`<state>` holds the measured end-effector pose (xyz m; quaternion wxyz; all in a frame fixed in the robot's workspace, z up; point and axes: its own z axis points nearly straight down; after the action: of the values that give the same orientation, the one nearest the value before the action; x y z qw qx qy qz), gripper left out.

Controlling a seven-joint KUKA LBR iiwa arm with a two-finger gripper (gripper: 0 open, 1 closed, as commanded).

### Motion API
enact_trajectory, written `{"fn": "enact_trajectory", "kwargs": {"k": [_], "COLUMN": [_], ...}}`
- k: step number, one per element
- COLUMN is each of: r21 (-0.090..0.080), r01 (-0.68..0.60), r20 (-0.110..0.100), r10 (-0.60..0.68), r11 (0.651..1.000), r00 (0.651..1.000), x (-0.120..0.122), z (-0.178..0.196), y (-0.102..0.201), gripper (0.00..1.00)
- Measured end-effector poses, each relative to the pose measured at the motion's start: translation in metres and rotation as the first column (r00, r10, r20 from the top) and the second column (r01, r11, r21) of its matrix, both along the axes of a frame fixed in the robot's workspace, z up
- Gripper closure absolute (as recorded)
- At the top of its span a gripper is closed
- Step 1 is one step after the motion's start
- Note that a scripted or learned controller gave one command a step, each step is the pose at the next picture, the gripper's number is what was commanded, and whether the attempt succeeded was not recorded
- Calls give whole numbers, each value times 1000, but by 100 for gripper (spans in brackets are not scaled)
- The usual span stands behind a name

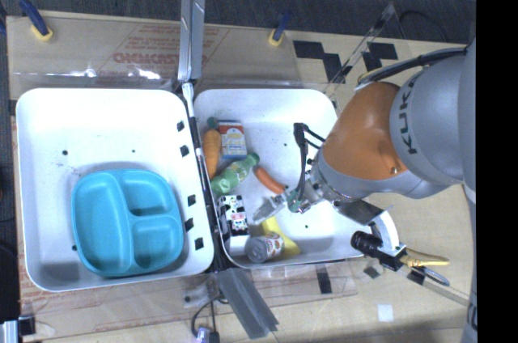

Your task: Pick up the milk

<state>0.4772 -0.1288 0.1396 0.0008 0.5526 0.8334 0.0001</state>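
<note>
The milk [234, 213] is a small white carton with black patches, lying against the left wall of the right bin [320, 108], near its front. My gripper [273, 209] hangs low over the same bin, just right of the milk and a little apart from it. Nothing shows between its tips. The grey arm with the orange band [368, 143] reaches in from the right and hides the bin's right part.
Around the milk lie a green bottle [235, 173], a carrot [269, 181], an orange-labelled carton [232, 141], a long orange item [211, 152], a can [259, 249] and a yellow piece [282, 241]. The left bin [48, 115] holds a blue divided tray [127, 220].
</note>
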Motion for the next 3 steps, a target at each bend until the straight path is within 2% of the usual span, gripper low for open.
{"fn": "enact_trajectory", "kwargs": {"k": [1, 2, 3], "r21": [0, 3, -18], "r01": [241, -180, -295], "r20": [-4, 10, 41], "r10": [-241, 180, 295], "r11": [970, 984, 955], "r00": [970, 984, 955], "x": [92, 55, 14], "z": [52, -29, -32], "y": [72, 20, 9], "gripper": [0, 0, 0]}}
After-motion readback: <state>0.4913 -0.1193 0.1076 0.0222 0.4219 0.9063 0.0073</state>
